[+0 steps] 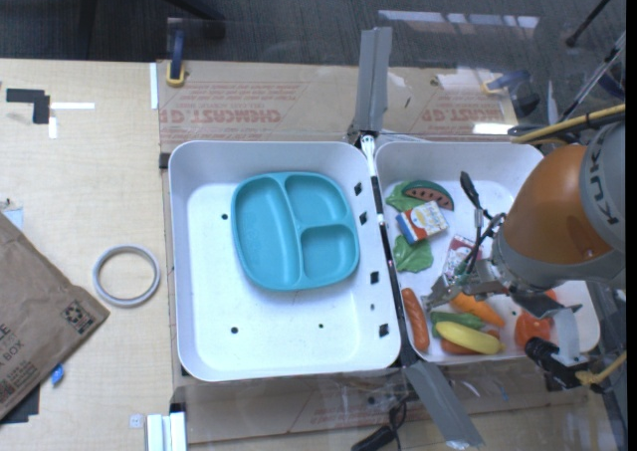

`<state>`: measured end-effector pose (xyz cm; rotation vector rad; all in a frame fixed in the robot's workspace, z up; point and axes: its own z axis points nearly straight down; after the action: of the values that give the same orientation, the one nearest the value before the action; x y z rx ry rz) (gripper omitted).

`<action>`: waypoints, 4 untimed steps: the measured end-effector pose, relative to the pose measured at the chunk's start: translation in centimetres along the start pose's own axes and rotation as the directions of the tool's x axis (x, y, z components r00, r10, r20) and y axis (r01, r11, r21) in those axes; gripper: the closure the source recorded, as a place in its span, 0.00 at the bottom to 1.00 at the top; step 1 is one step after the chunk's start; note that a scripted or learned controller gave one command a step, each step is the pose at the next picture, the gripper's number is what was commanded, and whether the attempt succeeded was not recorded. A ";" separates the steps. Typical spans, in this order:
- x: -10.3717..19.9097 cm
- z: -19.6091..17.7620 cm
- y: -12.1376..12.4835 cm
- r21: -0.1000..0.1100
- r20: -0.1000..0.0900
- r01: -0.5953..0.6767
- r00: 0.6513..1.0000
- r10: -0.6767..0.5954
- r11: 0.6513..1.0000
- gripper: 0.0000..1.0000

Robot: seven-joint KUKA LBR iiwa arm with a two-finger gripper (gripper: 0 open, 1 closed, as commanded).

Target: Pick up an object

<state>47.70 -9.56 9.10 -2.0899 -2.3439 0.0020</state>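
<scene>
1. Camera view: the gripper (460, 285) hangs low in the right bin (498, 152), over the carrot (479, 310) and banana (470, 337) (grip state: cannot tell).
2. Nothing looks lifted; the pick remains.

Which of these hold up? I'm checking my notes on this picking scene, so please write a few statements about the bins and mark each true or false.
1. The blue divided plate lies in the left bin. True.
2. The plate holds toy vegetables. False: its compartments are bare; the toy food lies in the right bin.
3. The arm's pincer is over the right bin. True, just above the carrot and yellow banana-like piece.
4. The watermelon slice sits at the near edge of the right bin. False: it is toward the far edge, above the small box.
5. A tape ring rests on the bench left of the bins. True.
</scene>
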 end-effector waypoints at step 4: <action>7.0 -10.0 4.4 0.001 0.001 -0.258 0.966 0.258 0.966 1.00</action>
<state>51.32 -2.14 19.07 -2.3770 -2.0527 0.0046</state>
